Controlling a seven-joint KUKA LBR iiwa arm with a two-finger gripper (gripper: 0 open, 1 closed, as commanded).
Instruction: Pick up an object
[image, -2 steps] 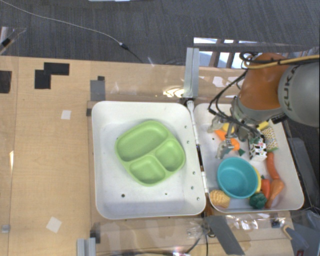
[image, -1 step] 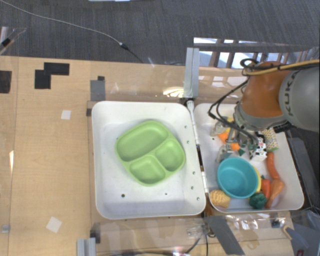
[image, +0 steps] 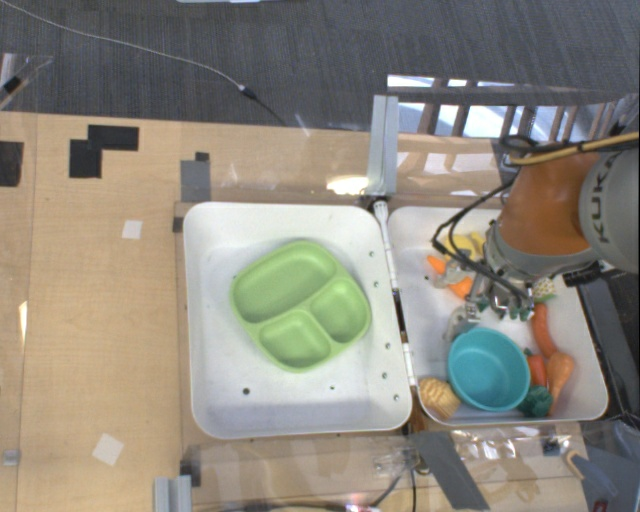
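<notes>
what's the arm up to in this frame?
The grey KUKA arm with the orange band reaches into the right white bin, its gripper low over the clutter just above the round teal bowl. Orange carrot-like toys and a tan bread-like piece lie around it. The green three-compartment plate sits alone in the left white bin.

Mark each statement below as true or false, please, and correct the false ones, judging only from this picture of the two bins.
1. The green divided plate lies in the left bin. True.
2. The blue bowl sits on the green plate. False: it is in the right bin.
3. The gripper is above the right bin. True.
4. The plate has two compartments. False: it has three.
5. A carrot lies right of the blue bowl. True.
</notes>
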